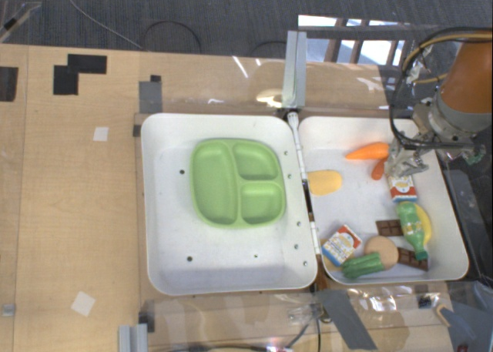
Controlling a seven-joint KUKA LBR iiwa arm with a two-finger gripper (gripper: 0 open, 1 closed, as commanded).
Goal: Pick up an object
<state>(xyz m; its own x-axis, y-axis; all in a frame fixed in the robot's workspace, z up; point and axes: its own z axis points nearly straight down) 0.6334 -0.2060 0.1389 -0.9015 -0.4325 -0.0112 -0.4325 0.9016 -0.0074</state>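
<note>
My gripper (405,164) hangs low over the right bin (362,204), near its far right side. Just in front of it lies a small red and white carton (403,189). Whether the two touch is unclear. An orange carrot (367,152) lies just to the gripper's left, with a small red piece (377,170) beside it. A yellow food piece (324,182) rests near the bin's left wall.
At the near end of the right bin lie a banana (420,223), a chocolate bar (390,227), a round bun (381,251), a green cucumber (361,266) and a small carton (341,244). The left bin (169,250) holds a green divided plate (236,182).
</note>
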